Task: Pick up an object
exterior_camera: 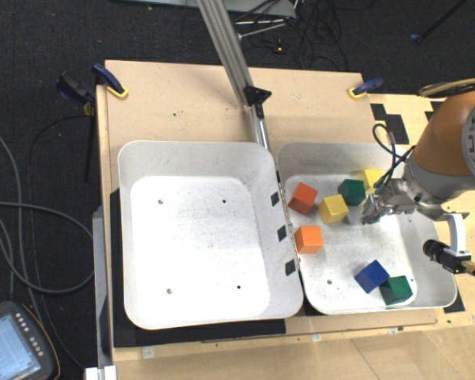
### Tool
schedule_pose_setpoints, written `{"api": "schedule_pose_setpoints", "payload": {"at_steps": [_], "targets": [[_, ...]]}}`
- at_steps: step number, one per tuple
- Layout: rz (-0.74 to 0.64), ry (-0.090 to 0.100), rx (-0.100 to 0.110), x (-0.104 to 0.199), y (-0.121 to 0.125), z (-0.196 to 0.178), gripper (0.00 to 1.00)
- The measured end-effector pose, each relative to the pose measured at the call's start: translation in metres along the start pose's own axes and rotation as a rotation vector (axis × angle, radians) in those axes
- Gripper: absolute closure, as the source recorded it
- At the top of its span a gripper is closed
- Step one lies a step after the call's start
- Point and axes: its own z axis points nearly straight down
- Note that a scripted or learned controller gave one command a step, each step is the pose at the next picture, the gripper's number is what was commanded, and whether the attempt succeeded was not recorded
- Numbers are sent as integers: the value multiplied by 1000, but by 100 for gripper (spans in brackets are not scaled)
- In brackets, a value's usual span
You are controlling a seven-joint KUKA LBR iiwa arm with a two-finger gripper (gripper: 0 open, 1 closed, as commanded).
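Green cube [351, 191] sitting skewed, corner toward gripper [372, 210] just beside; jaw state impossible to tell.

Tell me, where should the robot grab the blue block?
Probably from straight above, jaws closing on two opposite flat sides of the blue block. It sits turned cornerwise, so the gripper would need to turn to match. The green block crowds its lower right, so use the freer pair of sides.

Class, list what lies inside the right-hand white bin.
The right bin holds two orange blocks, two yellow, two green and one blue. The gripper covers the floor beneath it.
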Motion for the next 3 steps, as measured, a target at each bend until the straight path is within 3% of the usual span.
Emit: {"api": "schedule_pose_setpoints", "payload": {"at_steps": [3], "targets": [[-4, -2, -6, -11, 2, -159, 100]]}}
